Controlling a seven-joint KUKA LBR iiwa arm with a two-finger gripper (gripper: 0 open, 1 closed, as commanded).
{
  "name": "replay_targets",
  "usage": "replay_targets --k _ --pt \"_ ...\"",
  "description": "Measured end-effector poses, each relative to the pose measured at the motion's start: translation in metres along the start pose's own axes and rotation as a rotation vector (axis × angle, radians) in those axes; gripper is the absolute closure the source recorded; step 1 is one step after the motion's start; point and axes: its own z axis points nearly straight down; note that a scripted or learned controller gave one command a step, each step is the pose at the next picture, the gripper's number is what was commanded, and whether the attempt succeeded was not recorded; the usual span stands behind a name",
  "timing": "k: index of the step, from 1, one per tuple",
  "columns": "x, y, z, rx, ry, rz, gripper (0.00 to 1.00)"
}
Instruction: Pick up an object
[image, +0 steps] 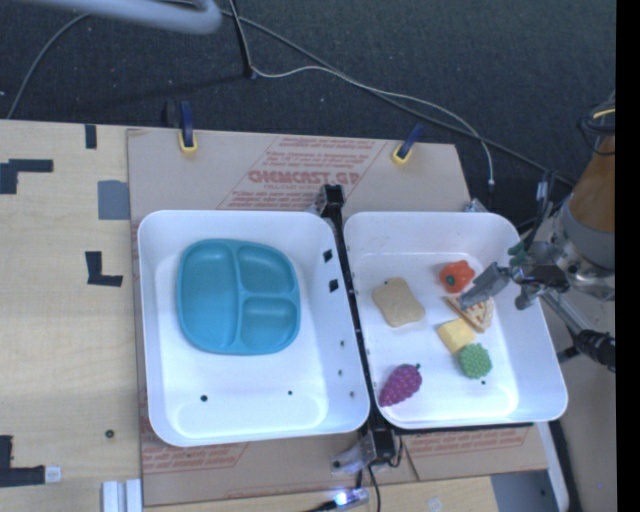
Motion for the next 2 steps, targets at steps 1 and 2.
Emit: replay_targets --k 1,2 --pt "0.000 0.001 -0.008 0.003 0.000 -0.001 1.00" --pt "-0.055 0.018 -0.137 -0.014 -0.008 0.003 1.00"
